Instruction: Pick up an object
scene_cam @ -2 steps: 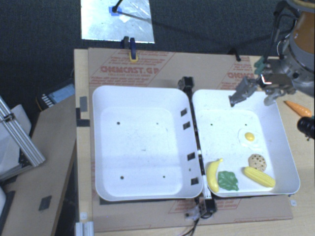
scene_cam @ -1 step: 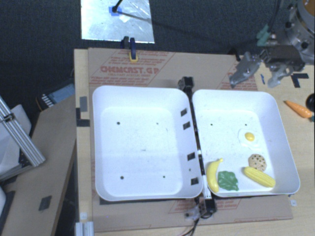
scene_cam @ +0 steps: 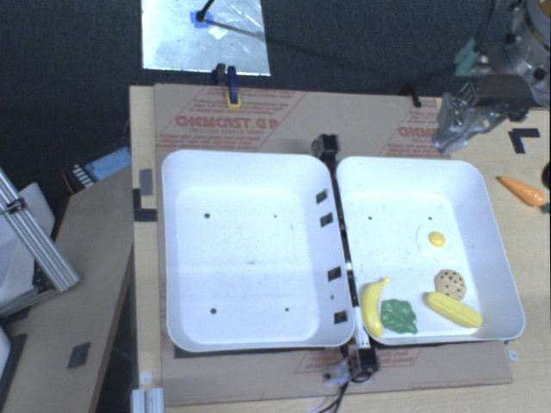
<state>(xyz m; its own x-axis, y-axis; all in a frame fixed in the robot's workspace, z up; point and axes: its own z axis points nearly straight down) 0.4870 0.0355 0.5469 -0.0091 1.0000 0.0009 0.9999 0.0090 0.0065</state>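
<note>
Pincer (scene_cam: 454, 132) hangs above the right bin's (scene_cam: 491, 205) far rim; whether it is apart or together, I cannot tell. Banana (scene_cam: 373, 306), leaf (scene_cam: 399, 316), cookie (scene_cam: 449, 283), corn (scene_cam: 454, 310) and egg (scene_cam: 436, 239) crowd the near corner. Descending there risks nudging neighbours or closing on nothing.

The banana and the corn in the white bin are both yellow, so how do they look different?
The banana is curved and stands nearly up-and-down in the view; the corn is straighter and lies slanted. The banana rests against the bin's left wall, touching the green leafy piece; the corn lies near the right side, just below the cookie. The banana looks smooth, the corn a little bumpy. Both are yellow, long, and lie in the right bin.
</note>
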